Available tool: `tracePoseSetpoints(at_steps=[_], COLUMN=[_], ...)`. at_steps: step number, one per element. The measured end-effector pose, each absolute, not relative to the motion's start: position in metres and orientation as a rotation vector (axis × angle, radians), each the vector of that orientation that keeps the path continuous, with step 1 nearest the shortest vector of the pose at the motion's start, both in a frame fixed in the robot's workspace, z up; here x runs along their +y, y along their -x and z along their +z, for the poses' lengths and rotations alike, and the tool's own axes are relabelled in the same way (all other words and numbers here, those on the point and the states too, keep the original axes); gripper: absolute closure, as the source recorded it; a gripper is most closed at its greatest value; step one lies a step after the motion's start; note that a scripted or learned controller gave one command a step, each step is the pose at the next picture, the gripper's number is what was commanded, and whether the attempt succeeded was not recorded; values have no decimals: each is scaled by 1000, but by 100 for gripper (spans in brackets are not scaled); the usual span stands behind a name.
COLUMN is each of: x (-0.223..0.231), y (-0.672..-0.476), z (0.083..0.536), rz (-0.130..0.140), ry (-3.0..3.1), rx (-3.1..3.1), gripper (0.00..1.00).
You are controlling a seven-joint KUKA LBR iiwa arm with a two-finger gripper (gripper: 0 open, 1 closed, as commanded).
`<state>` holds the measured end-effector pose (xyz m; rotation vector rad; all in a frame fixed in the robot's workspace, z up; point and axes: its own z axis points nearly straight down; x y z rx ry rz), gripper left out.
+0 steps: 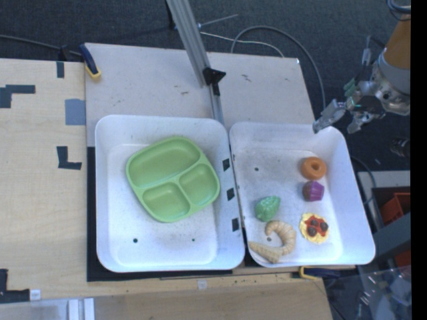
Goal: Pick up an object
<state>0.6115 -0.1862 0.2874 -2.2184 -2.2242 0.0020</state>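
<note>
While the pincer (347, 112) hangs released and holding nothing by the right white bin (347, 153), the small round orange toy doughnut (313, 168) waits, unpicked.

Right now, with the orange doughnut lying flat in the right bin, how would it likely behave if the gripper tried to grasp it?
The orange doughnut looks like a small toy, so probably light and rigid. Its rounded ring shape could let the fingers slip off unless they close across the ring. Lying flat, it seems unlikely to roll, though a nudge might slide it toward the purple piece just beside it.
</note>
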Motion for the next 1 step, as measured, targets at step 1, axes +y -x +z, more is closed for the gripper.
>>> tracePoseSetpoints(at_steps=[1], x=[-186], y=[-611], z=[287], rz=[3], ry=[2219], rx=[-2224], gripper=[0])
